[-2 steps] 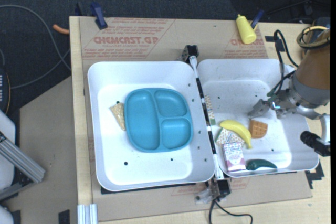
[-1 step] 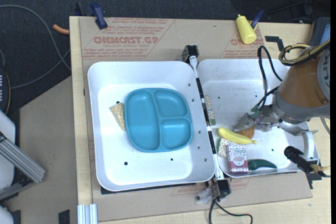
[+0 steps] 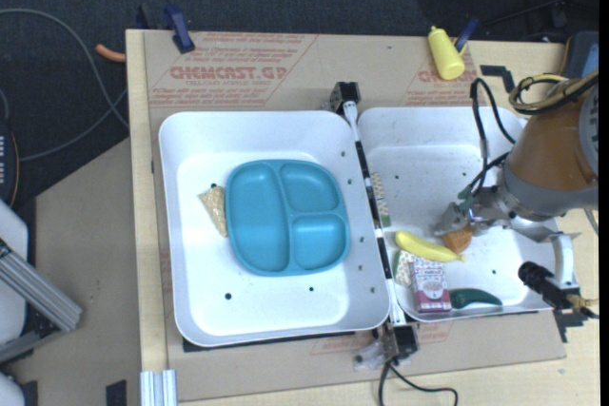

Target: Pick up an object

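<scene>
Gripper (image 3: 459,225) beside banana (image 3: 427,247) (right bin (image 3: 419,140))

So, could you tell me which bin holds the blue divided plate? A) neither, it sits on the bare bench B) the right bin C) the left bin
C: the blue divided plate lies in the middle of the left bin, while the banana is over in the right bin.

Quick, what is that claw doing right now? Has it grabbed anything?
Gripper: low in the right bin, beside the banana; open or shut cannot be told.
</scene>
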